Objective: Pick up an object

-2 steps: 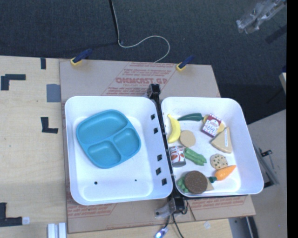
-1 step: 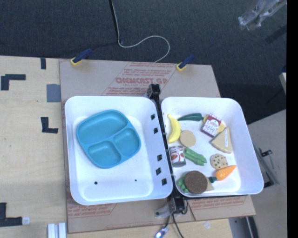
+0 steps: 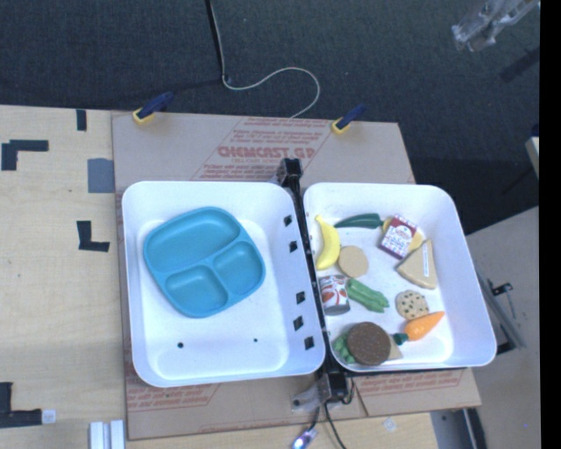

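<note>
The right bin [image 3: 465, 263] holds several toy foods: a yellow banana [image 3: 326, 243], a dark green pepper [image 3: 358, 221], a red box [image 3: 398, 236], a pale wedge [image 3: 421, 266], a tan round cracker [image 3: 353, 261], a small can [image 3: 334, 294], a green pea pod [image 3: 366, 295], a cookie [image 3: 411, 304], an orange carrot [image 3: 424, 325] and a brown burger patty [image 3: 368, 343]. My gripper [image 3: 491, 19] is a blurred grey shape at the top right, high above the dark floor and far from both bins. Nothing shows in it.
The left bin [image 3: 149, 351] carries a blue divided plate [image 3: 203, 260]. Both bins rest on a cardboard sheet [image 3: 254, 149] clamped at its far edge. A thin cable [image 3: 263, 79] loops across the dark floor behind.
</note>
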